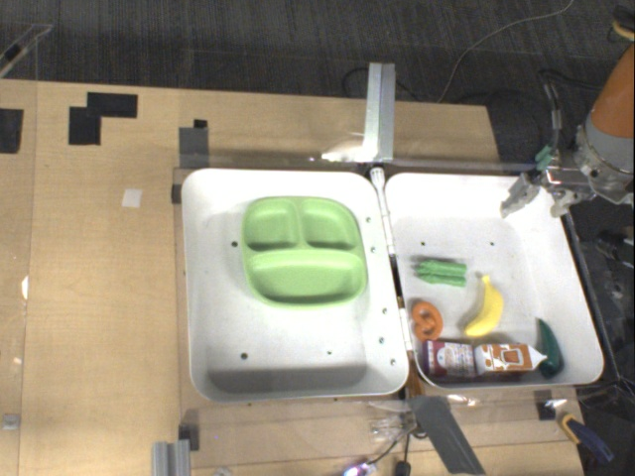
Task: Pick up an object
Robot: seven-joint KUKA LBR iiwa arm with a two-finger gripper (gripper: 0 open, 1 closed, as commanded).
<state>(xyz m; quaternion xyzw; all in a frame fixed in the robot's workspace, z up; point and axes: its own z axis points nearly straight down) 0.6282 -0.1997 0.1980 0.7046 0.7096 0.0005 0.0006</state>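
Observation:
The right bin (466, 211) holds a yellow banana (484, 307), a small green object (440, 272), an orange pretzel-shaped piece (427, 317), a dark bottle lying on its side (481, 358) and a dark green object (549, 347). My gripper (537, 198) hangs over the bin's far right corner, well away from all of these. Its fingers stand open with nothing between them.
The left bin (213, 296) holds a green divided plate (301, 249). A metal post (381, 112) rises behind the seam between the two bins. The arm's orange band (617, 107) shows at the right edge.

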